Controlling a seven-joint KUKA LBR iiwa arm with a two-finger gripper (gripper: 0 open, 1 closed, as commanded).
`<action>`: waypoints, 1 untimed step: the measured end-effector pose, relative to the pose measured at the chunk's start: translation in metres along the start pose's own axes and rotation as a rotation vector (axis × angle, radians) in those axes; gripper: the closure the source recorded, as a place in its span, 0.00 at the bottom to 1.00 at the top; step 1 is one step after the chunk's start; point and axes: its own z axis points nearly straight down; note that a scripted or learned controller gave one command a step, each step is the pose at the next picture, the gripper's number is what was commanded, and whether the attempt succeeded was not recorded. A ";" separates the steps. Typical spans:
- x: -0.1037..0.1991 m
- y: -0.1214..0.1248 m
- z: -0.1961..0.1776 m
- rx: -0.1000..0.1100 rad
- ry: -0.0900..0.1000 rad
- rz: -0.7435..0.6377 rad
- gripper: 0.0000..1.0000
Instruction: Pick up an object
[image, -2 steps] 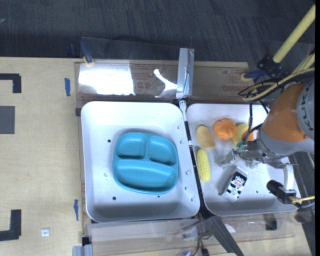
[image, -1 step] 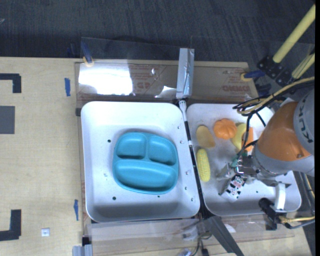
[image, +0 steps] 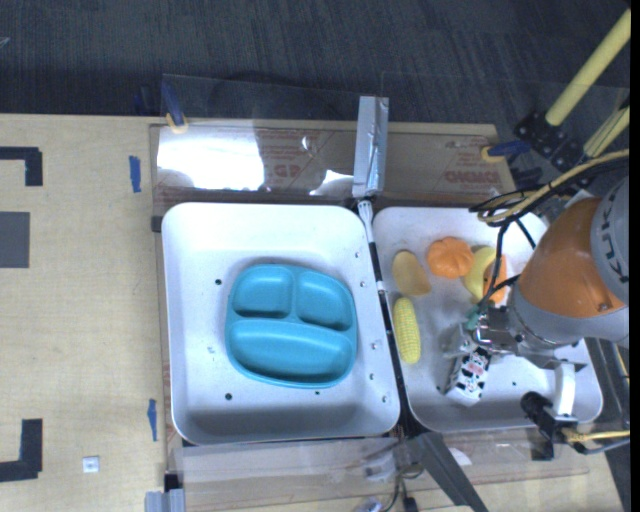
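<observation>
- arm (image: 575, 270) reaches in from the right, low over the right bin (image: 580, 400).
- step in hand, as i judge it: the descent onto a target; nothing is lifted yet.
- left bin (image: 190, 300) holds a blue divided plate (image: 293, 323), lying flat near its middle.
- right bin holds a corn cob (image: 406, 329) by its left wall, a pale yellow piece (image: 409, 271) just above the cob, an orange piece (image: 450, 257) and a yellow piece (image: 480, 268) partly behind the arm.
- likely target: a small black-and-white item (image: 471, 375) on the right bin floor, at the claw.
- claw (image: 478, 345) sits right above that item; cannot tell whether it is open or closed.
- next move calls for a firm close on the item, then a straight lift clear of the cob.
</observation>
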 end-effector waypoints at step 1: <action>0.000 0.000 -0.008 0.000 0.000 0.000 1.00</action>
